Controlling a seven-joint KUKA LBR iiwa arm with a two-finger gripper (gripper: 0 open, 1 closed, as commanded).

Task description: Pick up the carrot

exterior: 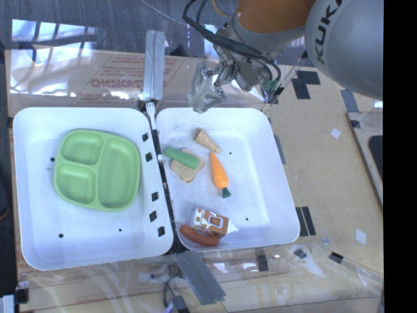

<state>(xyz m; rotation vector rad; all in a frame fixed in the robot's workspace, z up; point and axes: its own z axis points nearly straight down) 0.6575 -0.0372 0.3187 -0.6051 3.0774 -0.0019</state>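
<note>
Hangs above the far rim of the right bin [280, 175], near its far left corner: gripper [207, 96], pointed down and toward the left; cannot tell whether open or closed, nothing visible in its grasp. Reaches in from the upper right: grey arm [345, 31] with its orange band [280, 2] just above the wrist, black cables looping off the wrist. Reads "KUKA" in dark letters on the grey arm housing. Shows faint red print, reversed and unreadable, on a clear sheet [117, 77] beyond the far edge of the left bin [32, 227].

Lies well apart from the gripper, toward the near side: carrot [219, 173], in the middle of the right bin, orange with a green tip pointing to the near edge. Sits between gripper and carrot: tan wedge [206, 141]. Rests left of the carrot: bread slice [186, 168] with a green piece [180, 156] across it. Near the near edge: small printed carton [210, 222] against a red sausage [199, 237]. In the left bin: green divided plate [98, 169].
</note>
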